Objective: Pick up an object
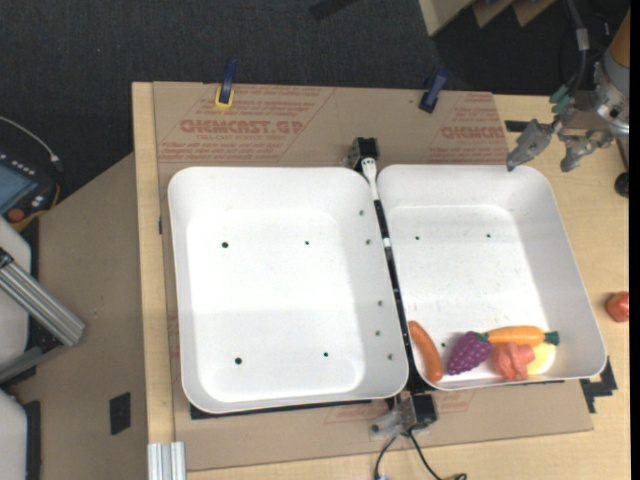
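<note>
While the two-fingered metal pincer (549,149) hangs at about two o'clock in the frame, just beyond the far right corner of the right-hand shallow white plastic bin (560,238), its fingers stand spread apart with nothing between them. All the toy food lies well apart from it, crowded into that bin's near edge at about five o'clock. From left to right: an orange sausage-shaped toy (425,350) lies against the bin's left wall, a purple plastic grape bunch (467,353) sits just beside it, a red lumpy toy (511,360) lies next, with an orange plastic carrot with a green tip (521,335) across its top, and a pale yellow piece (541,360) is partly hidden behind them. These items touch or overlap, and the bin's near wall stands close against them. The left-hand shallow white plastic bin (190,268) sits at nine o'clock, touching the right bin along a black clip strip (384,258). Both rest on a brown cardboard sheet (300,118) laid on the surface, held by a blue-and-yellow clamp (227,86) and a blue clamp (434,88) at twelve o'clock. A small red object (617,307) lies on the surface at three o'clock, outside the bins.
</note>
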`<action>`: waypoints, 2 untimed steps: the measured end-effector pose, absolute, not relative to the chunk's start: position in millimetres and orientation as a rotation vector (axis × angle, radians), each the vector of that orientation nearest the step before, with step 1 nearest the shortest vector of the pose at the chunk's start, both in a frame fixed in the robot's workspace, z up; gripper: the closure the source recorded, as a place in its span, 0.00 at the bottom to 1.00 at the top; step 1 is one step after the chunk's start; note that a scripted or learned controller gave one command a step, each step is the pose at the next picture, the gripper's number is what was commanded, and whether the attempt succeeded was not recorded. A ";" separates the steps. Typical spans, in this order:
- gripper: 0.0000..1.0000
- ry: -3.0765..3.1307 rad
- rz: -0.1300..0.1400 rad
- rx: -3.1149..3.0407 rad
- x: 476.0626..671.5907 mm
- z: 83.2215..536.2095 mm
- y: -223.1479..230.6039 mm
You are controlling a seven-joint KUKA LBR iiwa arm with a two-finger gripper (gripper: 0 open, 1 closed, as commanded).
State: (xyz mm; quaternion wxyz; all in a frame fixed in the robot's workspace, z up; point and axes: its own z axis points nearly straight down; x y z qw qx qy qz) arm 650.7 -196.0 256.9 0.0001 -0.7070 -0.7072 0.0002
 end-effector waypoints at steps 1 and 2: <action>0.00 -2.234 -0.012 -2.238 609.2 470.0 -220.9; 0.00 -2.229 -0.007 -2.232 566.5 541.7 -224.3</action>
